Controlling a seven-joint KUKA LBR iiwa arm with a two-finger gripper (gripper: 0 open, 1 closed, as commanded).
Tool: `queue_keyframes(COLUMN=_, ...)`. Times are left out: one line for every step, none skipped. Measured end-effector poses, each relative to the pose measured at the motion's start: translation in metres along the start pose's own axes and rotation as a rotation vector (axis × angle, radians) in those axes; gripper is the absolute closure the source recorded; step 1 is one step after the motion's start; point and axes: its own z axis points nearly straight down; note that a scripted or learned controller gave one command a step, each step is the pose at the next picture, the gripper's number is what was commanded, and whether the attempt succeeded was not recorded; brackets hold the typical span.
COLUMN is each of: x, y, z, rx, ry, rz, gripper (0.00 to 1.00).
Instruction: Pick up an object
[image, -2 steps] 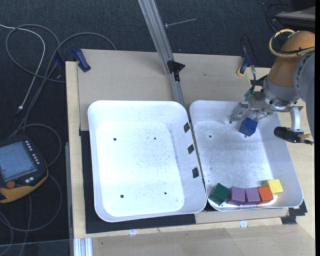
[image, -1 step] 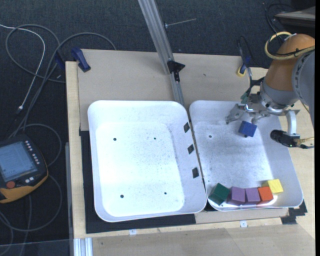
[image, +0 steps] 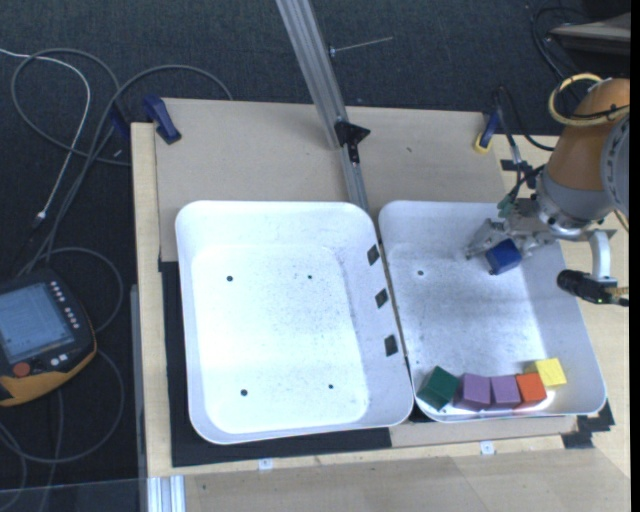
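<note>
Two bins: left bin (image: 200, 225) and right bin (image: 440, 215), white, side by side on bench (image: 250, 150), touching along inner edges.
Arm: grey with orange band (image: 590, 125), entering from right, over upper right part of right bin.
Gripper (image: 503, 243): low over right bin's upper area, fingers closed on blue block, one on each side of it.
Blue block (image: 503, 258): between fingertips, tilted, at or just above bin floor; contact with floor not clear.
Other blocks: row along right bin's near edge, well apart from gripper.
Green block (image: 438, 386): left end of row, near bin's near-left corner.
Purple block (image: 477, 389): just right of green.
Second purple block (image: 505, 388): touching first purple.
Orange block (image: 531, 387): next in row, right of purples.
Yellow block (image: 550, 373): right end, slightly farther back than orange.
Clamps (image: 160, 118): blue, at bench's far corners.
Metal rail (image: 325, 95): slanting down from top to gap between bins.
Pendant (image: 40, 335): on floor, left of bench, screen up.
</note>
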Motion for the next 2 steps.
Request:
queue_keyframes(x=0.0006, y=0.0015, z=-0.0119, rx=-0.004, ry=-0.002, rz=-0.002, gripper=1.0)
queue_keyframes(x=0.0008, y=0.0012, z=-0.0109, rx=-0.003, ry=-0.002, rz=-0.002, gripper=0.0)
